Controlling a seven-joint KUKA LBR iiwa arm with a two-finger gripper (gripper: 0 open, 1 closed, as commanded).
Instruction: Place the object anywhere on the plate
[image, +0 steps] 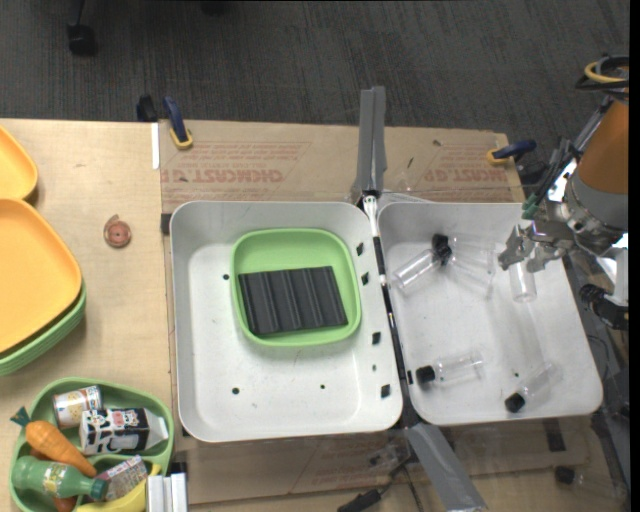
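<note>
Tool (527, 250): being held over the far right part of the right bin; whether it is open or closed cannot be told, and nothing is seen gripped in it.
Arm (600, 180): being shown reaching in from the right, its orange band above the wrist.
Plate (296, 245): a green square plate, being carried in the left bin, toward its far side; a dark ribbed mat (295, 300) is lying on it.
Left bin (200, 400): being seen beside the right bin, the two touching along the middle.
Right bin (480, 400): holding four clear vials with black caps.
Vial one (422, 262): lying tilted at the far left of the right bin.
Vial two (452, 370): lying near the bin's near left.
Vial three (532, 385): lying at the near right.
Vial four (523, 285): being seen just below the tool.
Bench (120, 170): carrying yellow trays (30, 270) at the left and a green bowl of toy food (90, 450) at the near left.
</note>
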